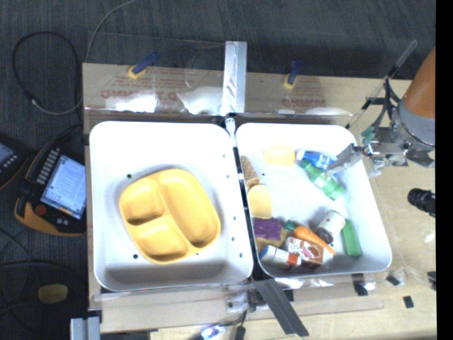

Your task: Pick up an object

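Note:
The right bin (371, 211) holds a jumble of small items. A pale yellow block (279, 154) lies at its back, beside a blue-and-green bottle (318, 168). Toward the front are a yellow rounded piece (260, 200), a purple item (267, 227), an orange carrot (311, 236), a small can (330, 225), a green stick (352, 238) and a red-and-white carton (301, 253). My gripper (350, 156) hangs at the bin's right rim, just right of the bottle, with nothing seen in its hold.
The left bin (106, 154) carries a yellow divided plate (168, 214). A brown item (248, 168) leans on the wall between the bins. Blue clamps (144, 64) sit on the bench's back. A handheld pendant (60, 186) lies off the bench at left.

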Controlling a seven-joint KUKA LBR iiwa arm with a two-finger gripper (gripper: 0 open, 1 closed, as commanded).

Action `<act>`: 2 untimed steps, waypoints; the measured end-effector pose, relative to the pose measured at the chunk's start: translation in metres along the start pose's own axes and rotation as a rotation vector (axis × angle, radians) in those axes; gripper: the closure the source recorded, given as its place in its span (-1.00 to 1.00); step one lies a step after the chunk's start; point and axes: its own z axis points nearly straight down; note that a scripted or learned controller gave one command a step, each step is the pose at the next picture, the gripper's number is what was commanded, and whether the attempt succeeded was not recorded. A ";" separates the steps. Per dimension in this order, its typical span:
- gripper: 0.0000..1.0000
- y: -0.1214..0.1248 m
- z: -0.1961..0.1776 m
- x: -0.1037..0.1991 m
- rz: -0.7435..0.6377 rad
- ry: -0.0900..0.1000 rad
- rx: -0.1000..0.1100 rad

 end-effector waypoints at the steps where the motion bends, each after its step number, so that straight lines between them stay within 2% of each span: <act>1: -1.00 0.037 0.088 0.001 -0.018 -0.001 0.001; 2: -1.00 0.080 0.172 -0.015 -0.004 -0.008 -0.010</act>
